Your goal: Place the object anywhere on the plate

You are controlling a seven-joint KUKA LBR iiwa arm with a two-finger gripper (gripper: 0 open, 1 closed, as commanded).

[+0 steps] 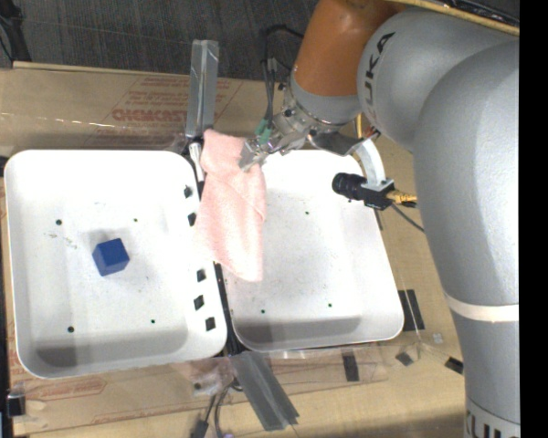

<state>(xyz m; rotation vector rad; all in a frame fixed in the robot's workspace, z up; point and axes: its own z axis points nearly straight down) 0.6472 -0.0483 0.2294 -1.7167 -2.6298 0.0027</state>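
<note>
A pink cloth (233, 210) hangs in folds over the seam between the two bins, with its lower end reaching the left edge of the right bin (333, 263). Its upper corner is pinched in my gripper (254, 151), which sits at the back of the right bin near the divide, with its fingers shut on the fabric. A small blue cube (110, 255) rests on the floor of the left bin (36, 199), well to the left of the gripper. The arm's orange band and grey body fill the upper right.
A black cylindrical fitting with a cable (361, 189) juts out from the wrist over the right bin's back right. A grey metal bar (201, 89) stands behind the bins at the divide. Black clips (201, 286) line the seam.
</note>
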